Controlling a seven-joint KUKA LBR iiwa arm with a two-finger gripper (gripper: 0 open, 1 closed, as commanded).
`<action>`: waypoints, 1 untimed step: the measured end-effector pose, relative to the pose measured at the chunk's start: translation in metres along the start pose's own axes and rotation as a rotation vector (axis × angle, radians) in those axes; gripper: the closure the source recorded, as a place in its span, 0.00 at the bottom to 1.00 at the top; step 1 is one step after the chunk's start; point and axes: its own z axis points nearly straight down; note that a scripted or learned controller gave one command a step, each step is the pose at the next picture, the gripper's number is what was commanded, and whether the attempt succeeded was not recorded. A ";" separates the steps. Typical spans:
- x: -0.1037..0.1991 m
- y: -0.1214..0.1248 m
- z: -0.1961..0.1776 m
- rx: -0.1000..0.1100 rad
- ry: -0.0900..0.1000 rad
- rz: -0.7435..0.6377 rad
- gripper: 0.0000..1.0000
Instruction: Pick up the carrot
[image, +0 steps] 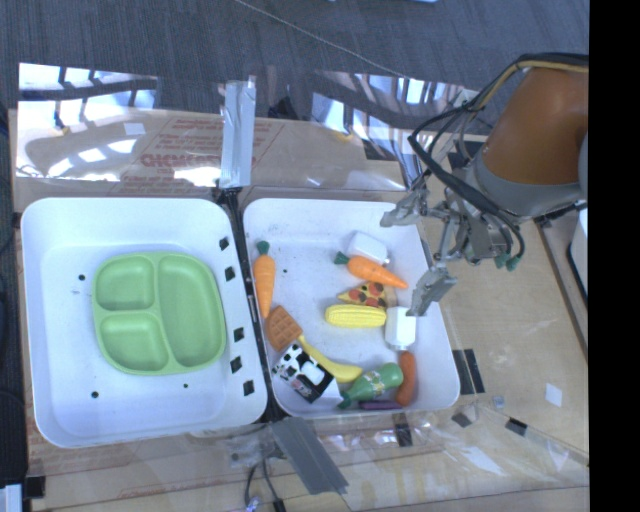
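1. Two carrots lie in the right bin (262, 205), and that is the first risk: the program may settle on either one. Nearest the camera, along the bin's lower edge, a green vegetable (372, 381), a black-and-white carton (303, 368) and a banana (335, 366) crowd together, well clear of either carrot.
2. Mid-bin, a corn cob (356, 316) and a pizza slice (364, 294) sit just below the small carrot (373, 270). A descent aimed slightly low would probably strike these and knock the carrot aside.
3. At the bin's left wall the long carrot (264, 285) lies almost against the rim, touching a waffle (284, 327) at its lower end. A finger would likely jam against the wall there.
4. A white block (366, 245) sits just behind the small carrot and could be clamped by mistake.
5. Farthest right, the hand (438, 252) hangs above the bin's right rim, fingers spread apart with nothing between them. It is off to the side of both carrots, so a straight drop would probably hit the rim or the white cup (400, 327).
6. Across the divider, the green plate (160, 312) rests in the left bin (40, 330).
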 end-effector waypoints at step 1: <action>-0.031 -0.018 0.111 -0.004 0.006 -0.031 0.00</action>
